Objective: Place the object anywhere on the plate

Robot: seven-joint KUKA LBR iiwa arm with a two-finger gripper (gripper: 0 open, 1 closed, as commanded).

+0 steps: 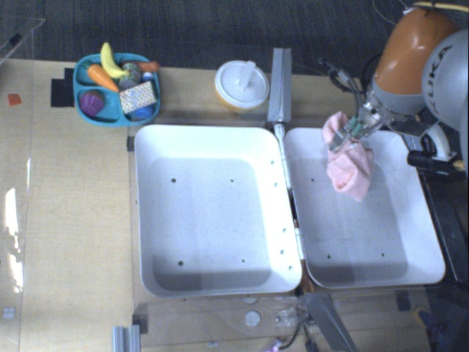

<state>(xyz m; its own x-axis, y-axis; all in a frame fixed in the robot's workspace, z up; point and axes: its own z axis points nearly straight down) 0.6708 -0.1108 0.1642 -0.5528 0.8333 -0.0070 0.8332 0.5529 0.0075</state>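
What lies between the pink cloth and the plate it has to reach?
The pink cloth hangs in the gripper's fingers over the right bin. The left bin and the bins' raised rims lie between it and the blue plate, itself crowded with toys.

I see a pale pink cloth (347, 165), two white bins (209, 211), a blue tray (117, 90) with a yellow banana (111, 62), orange carrot (101, 75), purple piece (91, 103), and a white-lidded yellow cup (242, 85)
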